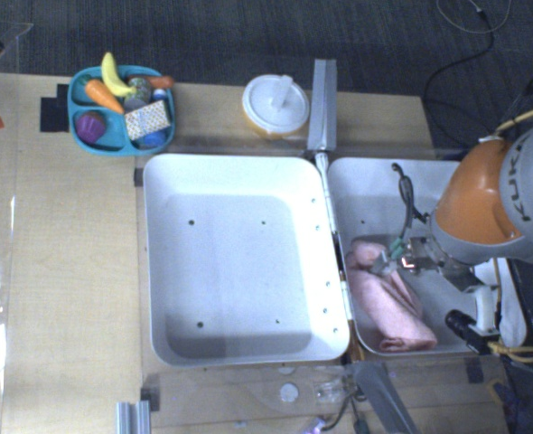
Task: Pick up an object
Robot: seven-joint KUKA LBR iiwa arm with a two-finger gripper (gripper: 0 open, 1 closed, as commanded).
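A crumpled pink cloth (386, 298) lies in the right bin (366, 197), along its left wall and front. My gripper (400, 262) is low in that bin, right over the cloth's upper right part and touching or nearly touching it. The grey arm with its orange band (472, 199) reaches in from the right and hides much of the bin's right side. The fingers are dark and small against the cloth.
The left bin (239, 256) sits beside it, sharing a middle divider (334, 242). Behind the bins stand a blue tray of toy food (122, 108) and a white lidded container (275, 104). A metal post (322, 107) rises at the back between the bins.
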